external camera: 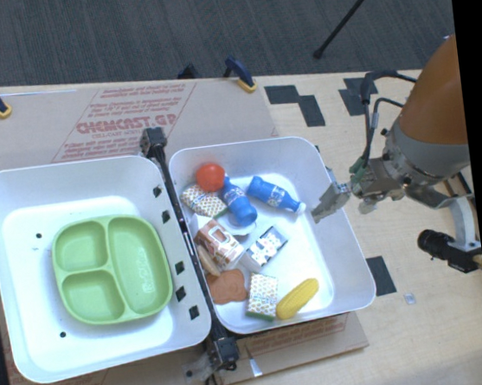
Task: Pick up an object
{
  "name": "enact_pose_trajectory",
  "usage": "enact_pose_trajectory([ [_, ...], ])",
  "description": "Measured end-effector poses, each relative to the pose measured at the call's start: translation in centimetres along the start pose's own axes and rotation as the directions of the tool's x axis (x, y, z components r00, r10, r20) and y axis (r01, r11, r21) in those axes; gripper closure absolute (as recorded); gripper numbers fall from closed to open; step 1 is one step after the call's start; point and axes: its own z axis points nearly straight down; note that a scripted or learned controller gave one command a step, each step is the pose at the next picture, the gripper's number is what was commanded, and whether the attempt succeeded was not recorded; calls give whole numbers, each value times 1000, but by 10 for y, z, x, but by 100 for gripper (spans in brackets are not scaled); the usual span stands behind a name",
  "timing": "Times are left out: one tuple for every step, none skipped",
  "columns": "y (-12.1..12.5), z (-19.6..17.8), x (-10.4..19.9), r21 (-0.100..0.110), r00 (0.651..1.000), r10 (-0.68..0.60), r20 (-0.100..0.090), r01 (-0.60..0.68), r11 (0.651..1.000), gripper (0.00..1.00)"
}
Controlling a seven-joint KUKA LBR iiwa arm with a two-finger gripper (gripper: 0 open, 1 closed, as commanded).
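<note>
Camera view: gripper (334, 201) above right bin's (345, 244) rim

Grey arm (432, 151) with a broad orange band, black cables, and a slim grey metal tool (331, 202)

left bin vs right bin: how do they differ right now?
The left shallow white bin holds a light green divided plastic tray; the right shallow white bin holds a jumble of small items, among them a red ball, a blue bottle and a yellow corn cob. The gripper sits at the right bin's outer rim, far from the left bin. Both are white, shallow and round-cornered.
</note>
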Motion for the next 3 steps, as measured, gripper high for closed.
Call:
enact_pose_trajectory([
  [47,104,45,3,1000,-2,0,2,1000,0],
  [130,190,74,-7,1000,-2,1,2,1000,0],
  [131,179,74,-9,1000,-5,1,5,1000,100],
])
